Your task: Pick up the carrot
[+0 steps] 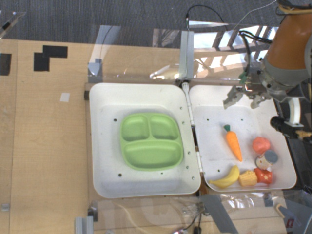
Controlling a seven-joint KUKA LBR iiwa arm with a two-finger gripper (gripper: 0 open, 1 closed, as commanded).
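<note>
the gripper (244,99) hangs with fingers spread and nothing between them over the far edge of the right bin (209,111). the carrot (233,143) lies nearer the camera, mid-bin, bare floor all round it. a banana (225,178) hugs the near rim; the green plate (151,141) sits in the left bin (105,130).

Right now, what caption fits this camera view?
Open gripper above the right bin, carrot lying below it.
</note>
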